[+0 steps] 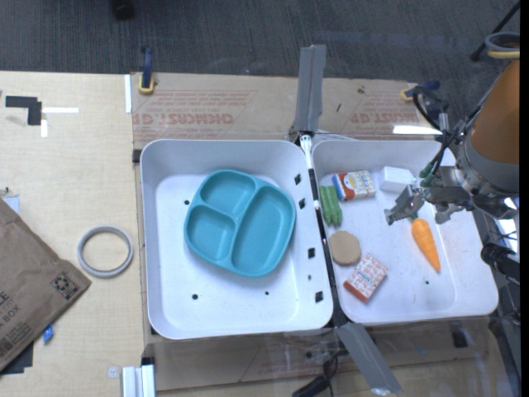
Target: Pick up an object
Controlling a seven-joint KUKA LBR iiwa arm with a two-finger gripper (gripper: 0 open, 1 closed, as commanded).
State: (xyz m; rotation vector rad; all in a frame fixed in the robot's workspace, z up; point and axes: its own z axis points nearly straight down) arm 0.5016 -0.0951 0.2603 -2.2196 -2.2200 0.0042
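The gripper (420, 206) hangs spread and unladen just above the toy carrot (426, 243); its tapered body may slip out sideways.

Lab: bench (66, 180) with 2 bins (157, 246)

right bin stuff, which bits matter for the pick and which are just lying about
Job in hand:
claw
carrot, right under the claw
green vegetable
round biscuit
two small cartons
white block

Lying about:
blue divided plate in the left bin
tape roll
cardboard box
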